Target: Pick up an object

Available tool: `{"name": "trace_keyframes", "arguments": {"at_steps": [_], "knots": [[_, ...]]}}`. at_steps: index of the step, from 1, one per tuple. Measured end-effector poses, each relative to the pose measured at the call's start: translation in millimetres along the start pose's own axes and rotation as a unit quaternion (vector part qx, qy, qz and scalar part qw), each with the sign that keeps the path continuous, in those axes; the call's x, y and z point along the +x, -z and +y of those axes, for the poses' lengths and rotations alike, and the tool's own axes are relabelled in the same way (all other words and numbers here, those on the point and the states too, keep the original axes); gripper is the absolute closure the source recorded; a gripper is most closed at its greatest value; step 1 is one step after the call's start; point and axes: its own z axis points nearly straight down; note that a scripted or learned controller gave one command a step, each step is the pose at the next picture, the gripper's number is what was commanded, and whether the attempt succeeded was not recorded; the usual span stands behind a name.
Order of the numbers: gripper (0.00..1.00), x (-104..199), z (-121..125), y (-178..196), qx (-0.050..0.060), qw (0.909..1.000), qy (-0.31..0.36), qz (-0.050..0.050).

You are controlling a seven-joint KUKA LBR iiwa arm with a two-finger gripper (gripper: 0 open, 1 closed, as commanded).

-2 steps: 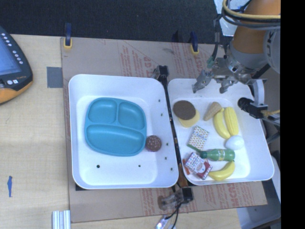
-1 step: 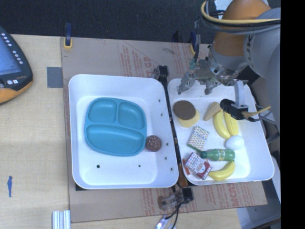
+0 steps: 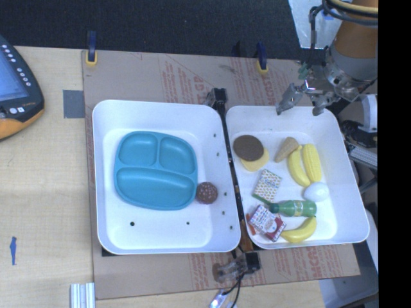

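Observation:
My gripper (image 3: pixel 300 104) hangs over the far edge of the right bin (image 3: pixel 347 172), open, with nothing between its fingers. Below it in that bin lie a brown-topped round burger (image 3: pixel 249 151), a tan wedge (image 3: pixel 287 148), two yellow bananas (image 3: pixel 304 163), a white egg (image 3: pixel 315 192), a patterned cracker packet (image 3: pixel 267 185), a green bottle (image 3: pixel 292 207), a red-and-white packet (image 3: pixel 264 221) and another banana (image 3: pixel 299 231). The left bin (image 3: pixel 109 230) holds a blue divided plate (image 3: pixel 156 169) and a small brown ball (image 3: pixel 206 192).
A grey and orange handheld device (image 3: pixel 16 85) lies at the far left of the bench. Blue clamps (image 3: pixel 92 47) hold the cardboard sheet at the back. Cables and a clip (image 3: pixel 234 271) sit at the front between the bins.

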Motion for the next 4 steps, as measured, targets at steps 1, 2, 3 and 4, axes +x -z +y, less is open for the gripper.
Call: {"name": "trace_keyframes", "arguments": {"at_steps": [1,2,3,4], "knots": [[0.00,-59,-72,-122,0.010,0.9999,0.000,0.002],[0.00,-35,9,-152,0.000,1.0000,0.005,0.002],[0.00,-73,-49,-150,0.003,0.9999,0.006,0.014],[1.00,-79,-48,-138,0.002,1.0000,0.007,0.006]]}}
